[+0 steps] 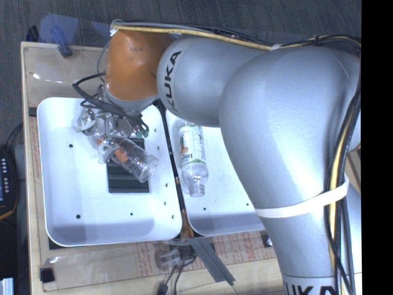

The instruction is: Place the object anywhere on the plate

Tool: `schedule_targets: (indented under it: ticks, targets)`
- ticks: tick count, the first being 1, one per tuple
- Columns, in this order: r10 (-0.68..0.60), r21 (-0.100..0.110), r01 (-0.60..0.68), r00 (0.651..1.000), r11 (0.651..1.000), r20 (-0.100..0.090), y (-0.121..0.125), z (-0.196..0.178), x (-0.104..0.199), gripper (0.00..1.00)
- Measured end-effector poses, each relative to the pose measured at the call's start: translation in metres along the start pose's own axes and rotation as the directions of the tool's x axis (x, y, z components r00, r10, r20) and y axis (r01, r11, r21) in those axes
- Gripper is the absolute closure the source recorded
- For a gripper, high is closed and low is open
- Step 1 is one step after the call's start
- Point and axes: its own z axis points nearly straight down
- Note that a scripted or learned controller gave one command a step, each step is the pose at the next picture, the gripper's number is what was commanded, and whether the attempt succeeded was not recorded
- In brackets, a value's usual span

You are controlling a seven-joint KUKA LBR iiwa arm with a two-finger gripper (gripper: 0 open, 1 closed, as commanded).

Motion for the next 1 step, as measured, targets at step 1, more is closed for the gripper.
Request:
schedule_targets:
  ticks: [1]
  targets:
    - [-0.143, 0.012, 0.143, 0.990, 0.990, -0.011, -0.0126, 0.0042, 0.0058, 0.00]
